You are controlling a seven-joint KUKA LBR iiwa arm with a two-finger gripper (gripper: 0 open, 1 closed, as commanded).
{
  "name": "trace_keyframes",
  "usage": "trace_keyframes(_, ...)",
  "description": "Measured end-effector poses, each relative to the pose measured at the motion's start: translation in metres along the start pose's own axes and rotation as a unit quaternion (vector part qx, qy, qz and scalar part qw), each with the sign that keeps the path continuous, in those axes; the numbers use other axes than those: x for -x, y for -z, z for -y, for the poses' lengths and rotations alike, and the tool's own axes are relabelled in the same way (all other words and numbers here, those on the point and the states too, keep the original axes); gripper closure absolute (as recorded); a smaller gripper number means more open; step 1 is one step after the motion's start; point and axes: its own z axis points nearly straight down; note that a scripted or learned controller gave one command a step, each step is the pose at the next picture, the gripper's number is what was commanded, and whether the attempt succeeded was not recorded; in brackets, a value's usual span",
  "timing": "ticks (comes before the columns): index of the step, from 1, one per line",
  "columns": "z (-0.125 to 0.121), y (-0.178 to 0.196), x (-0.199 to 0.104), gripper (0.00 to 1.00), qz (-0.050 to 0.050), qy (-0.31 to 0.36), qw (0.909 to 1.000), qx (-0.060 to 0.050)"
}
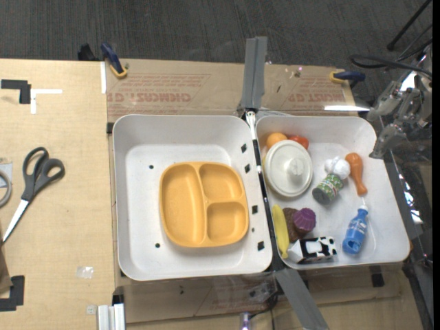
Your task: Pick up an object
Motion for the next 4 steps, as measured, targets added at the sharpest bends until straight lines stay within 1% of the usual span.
trace_keyframes(1,0.053,-0.139,0.002,0.00,-0.001,-0.016,0.9999,0.000)
trace_keyframes(2,0.056,-0.242,0.004,0.00,0.000,0.027,0.9996,0.000)
trace_keyframes(3,0.064,-0.242,-0.023,0.00,0.000,0.070,0.9975,0.000)
trace_keyframes(4,0.062,-0.233,-0.021,1.00,0.002,0.072,0.9974,0.000)
